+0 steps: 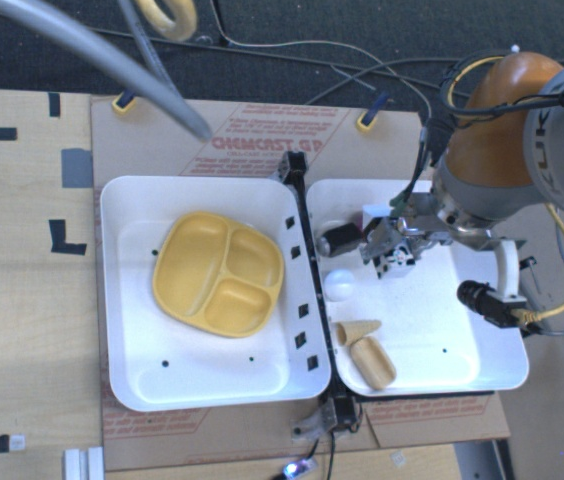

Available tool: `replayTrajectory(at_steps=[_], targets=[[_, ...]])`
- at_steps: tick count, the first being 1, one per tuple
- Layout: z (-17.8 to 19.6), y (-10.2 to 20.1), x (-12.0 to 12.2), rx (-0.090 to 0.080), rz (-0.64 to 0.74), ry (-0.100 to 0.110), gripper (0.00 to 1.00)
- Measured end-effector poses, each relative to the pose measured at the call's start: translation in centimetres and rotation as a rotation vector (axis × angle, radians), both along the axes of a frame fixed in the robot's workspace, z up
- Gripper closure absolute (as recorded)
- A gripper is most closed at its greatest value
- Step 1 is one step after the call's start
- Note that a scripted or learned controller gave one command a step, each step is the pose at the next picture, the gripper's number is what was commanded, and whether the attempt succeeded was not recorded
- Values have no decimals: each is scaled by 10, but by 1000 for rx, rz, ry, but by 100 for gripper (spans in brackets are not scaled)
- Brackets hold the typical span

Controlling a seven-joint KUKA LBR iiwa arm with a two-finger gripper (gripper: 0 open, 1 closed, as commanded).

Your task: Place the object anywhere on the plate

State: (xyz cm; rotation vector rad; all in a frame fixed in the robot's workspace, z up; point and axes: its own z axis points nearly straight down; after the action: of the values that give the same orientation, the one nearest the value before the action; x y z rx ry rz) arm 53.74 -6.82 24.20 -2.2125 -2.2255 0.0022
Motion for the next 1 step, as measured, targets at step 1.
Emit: replayTrajectory(at_steps=[1], targets=[[-14,48,-8,0,0,1,100]])
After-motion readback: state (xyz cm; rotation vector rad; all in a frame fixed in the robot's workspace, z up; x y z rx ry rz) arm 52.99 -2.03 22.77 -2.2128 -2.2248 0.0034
